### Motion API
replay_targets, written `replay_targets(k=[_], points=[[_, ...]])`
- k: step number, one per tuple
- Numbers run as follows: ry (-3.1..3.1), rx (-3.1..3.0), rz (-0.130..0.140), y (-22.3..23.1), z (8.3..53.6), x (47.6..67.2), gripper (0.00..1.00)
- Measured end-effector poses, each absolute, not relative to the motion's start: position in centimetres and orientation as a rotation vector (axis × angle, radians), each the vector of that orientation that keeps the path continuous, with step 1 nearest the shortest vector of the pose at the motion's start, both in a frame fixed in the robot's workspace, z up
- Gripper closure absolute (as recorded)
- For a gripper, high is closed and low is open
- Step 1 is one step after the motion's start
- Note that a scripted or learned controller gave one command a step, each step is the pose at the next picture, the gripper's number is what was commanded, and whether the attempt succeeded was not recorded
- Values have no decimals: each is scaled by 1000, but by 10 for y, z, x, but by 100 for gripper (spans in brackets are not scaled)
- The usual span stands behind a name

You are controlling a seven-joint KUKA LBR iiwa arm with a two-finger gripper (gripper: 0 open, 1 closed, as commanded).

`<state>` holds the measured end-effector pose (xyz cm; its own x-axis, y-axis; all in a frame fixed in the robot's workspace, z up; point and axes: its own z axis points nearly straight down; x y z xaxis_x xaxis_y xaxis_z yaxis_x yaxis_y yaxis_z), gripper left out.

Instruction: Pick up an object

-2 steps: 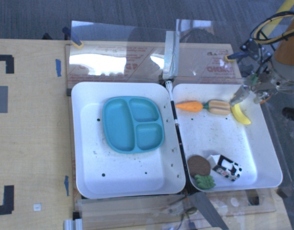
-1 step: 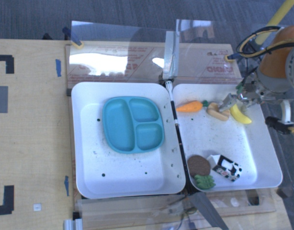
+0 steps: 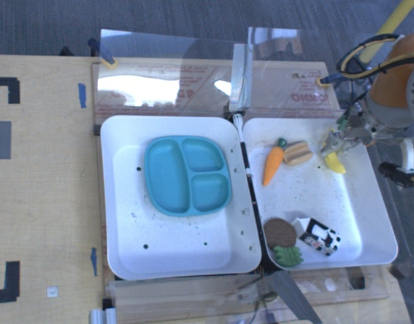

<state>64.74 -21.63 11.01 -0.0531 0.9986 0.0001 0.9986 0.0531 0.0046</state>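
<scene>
My gripper (image 3: 336,142) hangs over the far right part of the right bin (image 3: 369,208), below the arm's orange band. A small yellow piece (image 3: 335,163) lies right under it, touching or nearly touching the tip. Left of it rest a tan bun (image 3: 297,152) and an orange carrot (image 3: 272,165) with a green top. Near the bin's front edge sit a brown round patty (image 3: 280,231), a green leafy piece (image 3: 287,254) and a black-and-white toy (image 3: 319,237).
The left bin (image 3: 119,201) bears a blue divided plate (image 3: 187,175). A ridge between the two bins (image 3: 249,187) separates them. Clear plastic panels (image 3: 193,73) stand behind both bins. Cables loop at the upper right beside the arm.
</scene>
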Motion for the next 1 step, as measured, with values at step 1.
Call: replay_targets(k=[1], points=[[2433,1982,0,-222,129,652,100]])
